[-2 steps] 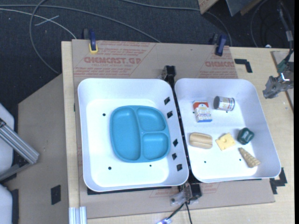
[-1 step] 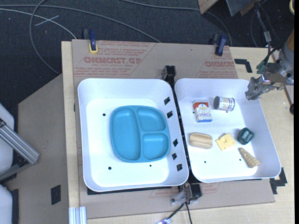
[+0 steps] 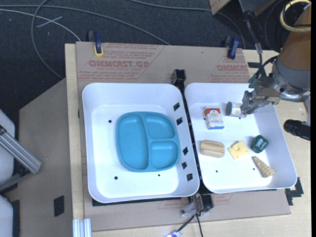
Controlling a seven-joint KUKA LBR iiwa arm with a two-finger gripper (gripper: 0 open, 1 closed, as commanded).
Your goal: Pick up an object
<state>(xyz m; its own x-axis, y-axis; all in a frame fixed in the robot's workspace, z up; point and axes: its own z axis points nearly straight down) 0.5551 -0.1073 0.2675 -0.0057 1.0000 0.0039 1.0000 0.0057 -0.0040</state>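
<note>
Approach step, nothing held: gripper (image 3: 240, 109) over right bin (image 3: 281, 181), finger spread impossible to tell, next needing descent onto red-and-white carton (image 3: 213, 117) just beside.

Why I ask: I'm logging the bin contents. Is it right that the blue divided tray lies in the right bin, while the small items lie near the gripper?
Not quite. The camera view shows the blue divided tray in the left bin, not the right. The small items do lie in the right bin, near the gripper.

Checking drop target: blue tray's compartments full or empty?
Empty. The tray in the left bin shows bare blue in all three compartments.
</note>
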